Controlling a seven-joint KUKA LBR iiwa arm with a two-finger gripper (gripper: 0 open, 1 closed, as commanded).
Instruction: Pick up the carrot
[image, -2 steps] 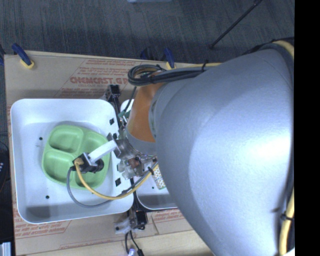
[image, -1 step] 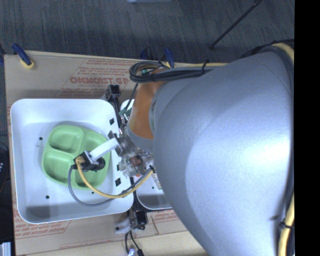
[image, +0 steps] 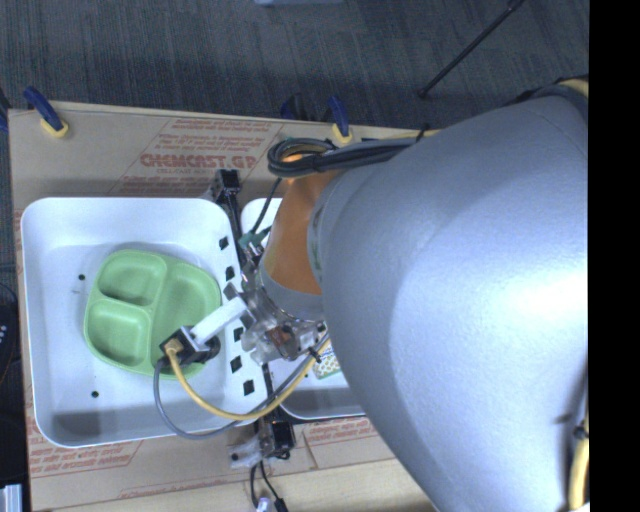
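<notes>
From the camera view above the bench (image: 180, 150), a brown board printed in red and held at its far edge by blue clamps (image: 45, 110), the arm (image: 470, 300) covers most of the right half: smooth grey casing with a dull sheen, and the orange band (image: 295, 245) just above the wrist. The pincer (image: 265, 340) hangs low over the strip where the two bins meet, beside the right wall of the left bin (image: 40, 300). It is a knot of pale metal and cable seen from behind, so I cannot tell how wide it stands, and nothing can be made out in its hold. The left bin is shallow, white, glossy plastic with rounded corners. It holds a green plate (image: 130, 310), matte and soft-edged, moulded into three compartments, with its right rim just beside the pincer. Only a sliver of the near rim of the right bin (image: 320, 408) shows beneath the arm. I cannot place the carrot or read its long axis. By my judgement it lies in the right bin under the arm's bulk, so to the right of the pincer rather than toward the plate. If so, the coming move turns on the pincer travelling rightward off the dividing rim before it descends.
</notes>
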